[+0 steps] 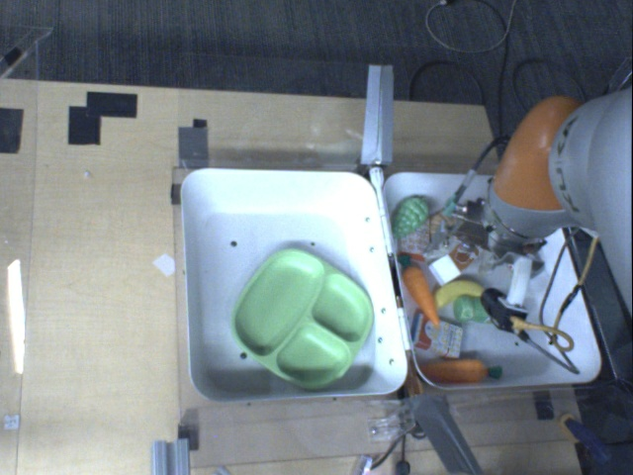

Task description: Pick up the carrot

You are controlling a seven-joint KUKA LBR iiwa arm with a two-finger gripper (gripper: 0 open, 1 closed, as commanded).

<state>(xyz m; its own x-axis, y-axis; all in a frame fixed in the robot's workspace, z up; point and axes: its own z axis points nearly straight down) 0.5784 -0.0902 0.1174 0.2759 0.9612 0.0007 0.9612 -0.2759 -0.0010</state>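
In the right bin (584,364), an orange carrot (421,294) lies slanted along the left wall. A second carrot-like orange piece with a green tip (459,370) lies along the front wall. The grey arm with its orange band (529,166) reaches in from the right over the bin's far half. My gripper (467,234) hangs above the clutter there, up and to the right of the slanted carrot and apart from it. Nothing orange shows in the gripper.
Around the carrots lie a bumpy green ball (410,216), a yellow banana (459,290), a green piece (471,311), a small white card (445,266) and a flat packet (443,337). A green divided plate (302,317) sits in the left bin (213,226). Cables trail at the right.
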